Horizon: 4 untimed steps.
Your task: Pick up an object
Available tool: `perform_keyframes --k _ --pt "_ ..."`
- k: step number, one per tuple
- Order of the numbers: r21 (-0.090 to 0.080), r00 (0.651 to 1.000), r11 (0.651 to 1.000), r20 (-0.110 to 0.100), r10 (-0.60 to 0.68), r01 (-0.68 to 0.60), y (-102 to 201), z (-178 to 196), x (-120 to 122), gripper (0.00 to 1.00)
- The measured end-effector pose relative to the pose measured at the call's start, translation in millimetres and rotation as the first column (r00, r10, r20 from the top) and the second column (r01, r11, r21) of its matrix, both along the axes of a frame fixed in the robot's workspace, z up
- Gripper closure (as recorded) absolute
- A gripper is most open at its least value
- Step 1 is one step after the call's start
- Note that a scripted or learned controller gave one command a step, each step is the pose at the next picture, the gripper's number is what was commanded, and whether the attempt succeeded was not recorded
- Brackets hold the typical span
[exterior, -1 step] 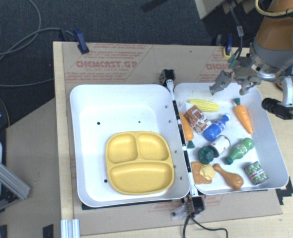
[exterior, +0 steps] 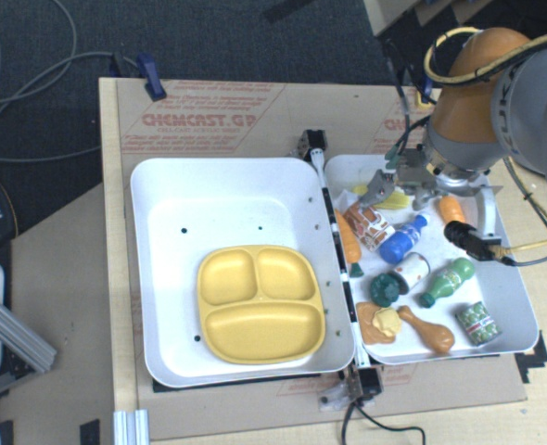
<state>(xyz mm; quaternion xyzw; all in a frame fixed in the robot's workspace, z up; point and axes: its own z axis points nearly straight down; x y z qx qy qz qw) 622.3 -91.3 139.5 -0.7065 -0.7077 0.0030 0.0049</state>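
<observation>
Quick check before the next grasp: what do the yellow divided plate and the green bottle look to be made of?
Yellow divided plate: looks like moulded plastic, matte to satin, one even colour with soft rounded compartment ridges. Green bottle: probably toy plastic, slightly glossy, with a pale highlight along its side. Neither can be confirmed by look alone.

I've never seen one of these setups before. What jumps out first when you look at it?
The big yellow divided plate lies alone in the left bin. The right bin is crowded with small toy foods: a blue bottle, a green bottle, a drumstick and a small can. Over that bin's far end hangs the grey arm with its orange band, its gripper low among the toys.
</observation>
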Motion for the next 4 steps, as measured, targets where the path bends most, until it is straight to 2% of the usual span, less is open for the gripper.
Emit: perform_keyframes --k 1,2,3,4 --pt "-0.005 1.0 1.0 0.028 0.002 -0.002 -23 -33 -1 0.0" --pt "-0.006 0.999 1.0 0.037 0.001 0.0 -25 -40 -23 0.0" --pt "-0.002 0.999 1.0 0.047 -0.001 0.001 -23 -26 -21 1.0" --pt "-0.002 0.999 1.0 0.047 -0.002 0.002 -23 -26 -21 0.0"
